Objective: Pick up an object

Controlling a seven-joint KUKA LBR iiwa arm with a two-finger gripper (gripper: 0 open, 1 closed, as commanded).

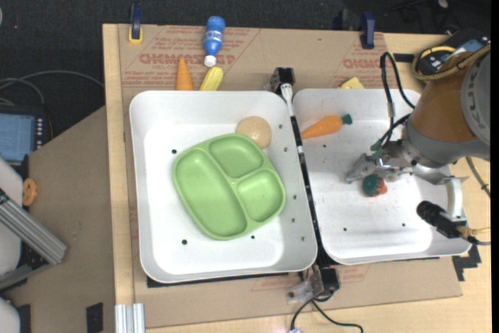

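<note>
Camera view: carrot (pixel 321 126) behind tool (pixel 373 172), green plate (pixel 228 185) left bin.

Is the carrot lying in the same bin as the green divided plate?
No, the carrot lies in the right bin, while the green divided plate sits in the left bin.

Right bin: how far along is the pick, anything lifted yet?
Done: the arm has reached into the right bin, and its pincer is down at the small red and green toy. In hand: nothing visibly held; the toy seems to lie on the bin floor. Left: grasp and lift. The toy carrot lies untouched nearby.
</note>
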